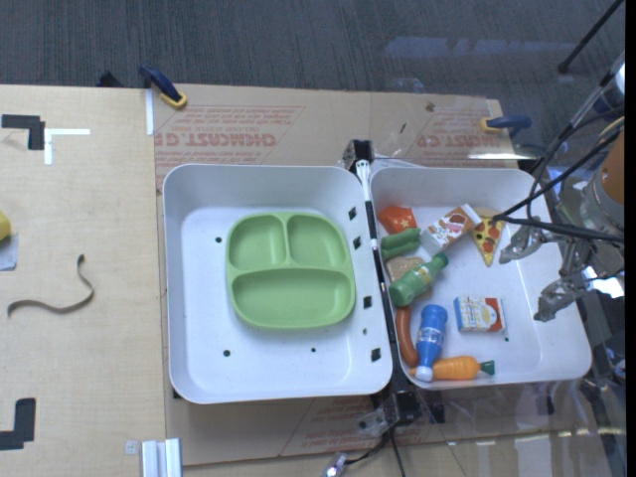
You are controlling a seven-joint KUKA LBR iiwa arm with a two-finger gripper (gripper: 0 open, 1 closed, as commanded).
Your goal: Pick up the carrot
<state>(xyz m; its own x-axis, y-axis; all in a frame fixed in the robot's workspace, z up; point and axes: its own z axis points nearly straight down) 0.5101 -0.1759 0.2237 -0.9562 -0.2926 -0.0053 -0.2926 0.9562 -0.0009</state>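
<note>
Hand [561,291] hangs at the right edge of the right bin [556,361], metal fingers apart and nothing between them. It sits well apart from the carrot, so the approach looks not yet made.

Carrot [459,369] lies flat near the front wall of the right bin, orange body pointing left, green stub to the right. Its left tip is touching or just beside the cap end of a blue bottle [430,337], which lies tilted above it. A grasp across the carrot's middle or right half would probably keep the fingers away from the bottle; the low front wall close behind it may crowd one finger.

Other items in the same bin: small snack box [479,314] between hand and carrot, green bottle [417,278], a red sausage-like piece [402,334] along the left wall, pizza slice [487,238], a small carton [449,227], and red and green pieces at the back left.

Left bin [189,296] carries a green divided plate [291,270]. Counter [70,366] to the left has a thin curled cord [55,301].
</note>
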